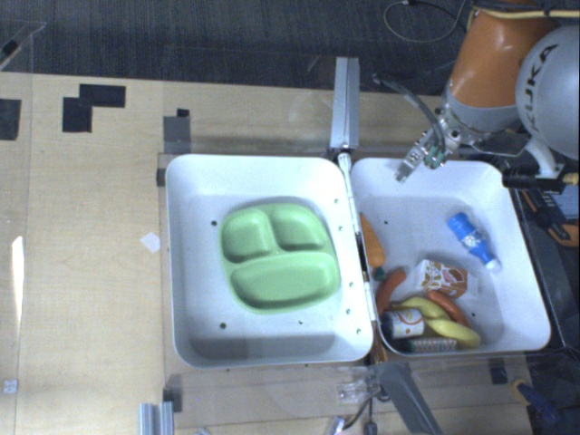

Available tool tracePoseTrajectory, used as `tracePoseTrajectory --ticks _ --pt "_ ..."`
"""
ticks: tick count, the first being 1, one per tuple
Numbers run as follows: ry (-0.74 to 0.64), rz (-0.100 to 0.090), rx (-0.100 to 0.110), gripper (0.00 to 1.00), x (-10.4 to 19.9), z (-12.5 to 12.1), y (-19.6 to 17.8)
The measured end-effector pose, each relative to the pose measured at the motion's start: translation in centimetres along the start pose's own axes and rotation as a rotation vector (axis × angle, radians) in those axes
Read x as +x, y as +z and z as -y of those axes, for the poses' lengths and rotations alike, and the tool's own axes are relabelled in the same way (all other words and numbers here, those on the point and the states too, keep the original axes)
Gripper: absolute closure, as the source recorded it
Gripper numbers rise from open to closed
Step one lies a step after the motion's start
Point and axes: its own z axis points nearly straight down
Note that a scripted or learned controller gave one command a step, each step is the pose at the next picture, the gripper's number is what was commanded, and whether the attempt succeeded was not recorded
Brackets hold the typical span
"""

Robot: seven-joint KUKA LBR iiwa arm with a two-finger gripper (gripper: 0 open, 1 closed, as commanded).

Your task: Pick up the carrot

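The carrot (370,241) is a slim orange piece lying along the left wall of the right bin (507,198), pointing away from the camera. My gripper (420,163) hangs over the bin's far edge, up and to the right of the carrot and well apart from it. Its fingers are open and hold nothing.
The right bin also holds a blue bottle (472,239), a snack packet (442,279), a banana (446,323), a red sausage-like piece (391,287) just below the carrot, and a small can (404,325). A green divided plate (276,256) lies in the left bin (186,243).
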Motion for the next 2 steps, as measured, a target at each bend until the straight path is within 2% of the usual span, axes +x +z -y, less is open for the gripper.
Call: tracePoseTrajectory --ticks 1,2 --pt "-0.306 -0.003 0.000 1.00 2.5 -1.2 0.1" --pt "0.163 -0.001 0.002 1.00 2.9 1.3 -5.6"
